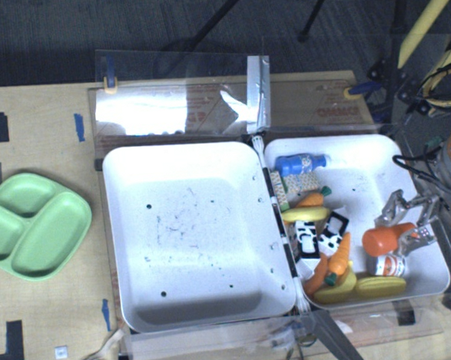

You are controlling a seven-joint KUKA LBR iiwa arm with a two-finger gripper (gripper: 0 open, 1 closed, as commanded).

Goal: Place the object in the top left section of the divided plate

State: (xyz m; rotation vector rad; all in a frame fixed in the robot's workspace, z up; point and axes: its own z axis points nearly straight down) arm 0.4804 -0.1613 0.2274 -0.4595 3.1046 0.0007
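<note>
**Current state.** The gripper is low inside the right bin. Whether it is open or closed cannot be told from this view, and no item can be confirmed in its hold. A round orange-red object lies touching or just beside the gripper tip. It is judged to be the item for this task, and it is still in the bin.

**Surroundings.**
- A small can sits just below the orange-red object.
- A banana lies beyond the can, against the bin wall.
- Ahead of the gripper lie a carrot, a black-and-white item and a blue bottle.
- The green plate rests on the bench well ahead of the gripper, past the full width of the left bin.

**Step in hand: secure the object.**
1. Centre the gripper on the orange-red object. A round body is likely to roll out of an off-centre grasp.
2. Keep clear of the can, which may be dragged along.
3. Lift straight up and verify the hold before moving sideways.
4. Carry high enough to pass both bin rims.
5. Release low over the plate's top left section so that the object settles inside the dividers.

**Markings.** The can carries a label, and the board behind the bins carries reddish print. Both are too blurred to read. No brand name can be made out.
</note>
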